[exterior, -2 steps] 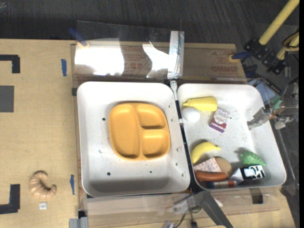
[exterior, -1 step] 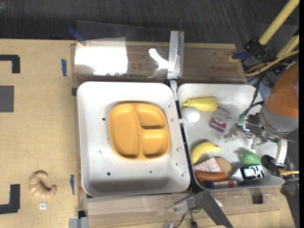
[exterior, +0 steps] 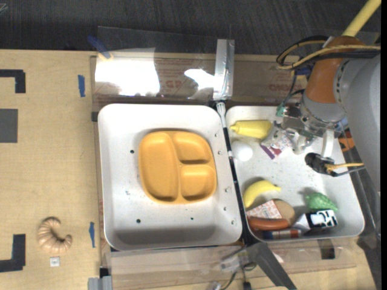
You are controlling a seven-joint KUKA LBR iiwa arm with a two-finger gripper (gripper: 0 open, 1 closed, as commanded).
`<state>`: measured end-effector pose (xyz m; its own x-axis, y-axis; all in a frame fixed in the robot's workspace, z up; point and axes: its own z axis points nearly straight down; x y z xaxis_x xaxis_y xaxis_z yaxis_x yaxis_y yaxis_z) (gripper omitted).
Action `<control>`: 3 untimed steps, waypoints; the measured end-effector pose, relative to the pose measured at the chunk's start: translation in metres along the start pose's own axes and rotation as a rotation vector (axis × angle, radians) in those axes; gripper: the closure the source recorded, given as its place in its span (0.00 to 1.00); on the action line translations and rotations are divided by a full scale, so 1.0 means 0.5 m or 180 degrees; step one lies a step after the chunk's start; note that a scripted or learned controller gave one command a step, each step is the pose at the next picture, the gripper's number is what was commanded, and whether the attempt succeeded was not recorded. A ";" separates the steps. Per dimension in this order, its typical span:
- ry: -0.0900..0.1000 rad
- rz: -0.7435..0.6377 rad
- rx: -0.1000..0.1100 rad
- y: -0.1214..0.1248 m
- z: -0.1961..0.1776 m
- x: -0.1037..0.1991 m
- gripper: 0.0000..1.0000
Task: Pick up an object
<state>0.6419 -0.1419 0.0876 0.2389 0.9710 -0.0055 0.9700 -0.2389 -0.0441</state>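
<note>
Yellow divided tray (exterior: 178, 165) fills left bin (exterior: 115, 132); toy foods crowd right bin (exterior: 347, 207).

The arm (exterior: 357, 95) runs off the right edge, partly unseen.

Fixed overhead, slanted down, both bins (exterior: 109, 162)

bins: 2, a left bin (exterior: 115, 162) and a right bin (exterior: 351, 198) | yellow divided tray (exterior: 177, 165): 1 | yellow toy pieces: 2, one (exterior: 251, 128) and another (exterior: 260, 192) | white ball (exterior: 243, 153): 1 | green toy (exterior: 320, 200): 1 | red sausage-shaped toy (exterior: 269, 224): 1 | croissant-shaped toy (exterior: 54, 235) on the bench (exterior: 42, 180): 1
</note>
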 end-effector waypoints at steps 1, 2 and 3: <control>-0.0030 -0.1445 -0.0059 0.030 -0.030 0.018 0.00; -0.0057 -0.2980 -0.0099 0.048 -0.019 -0.004 0.00; -0.0024 -0.1850 -0.0153 -0.048 0.002 0.048 0.00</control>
<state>0.6244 -0.1129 0.0876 -0.3334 0.9428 -0.0010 0.9428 0.3334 0.0035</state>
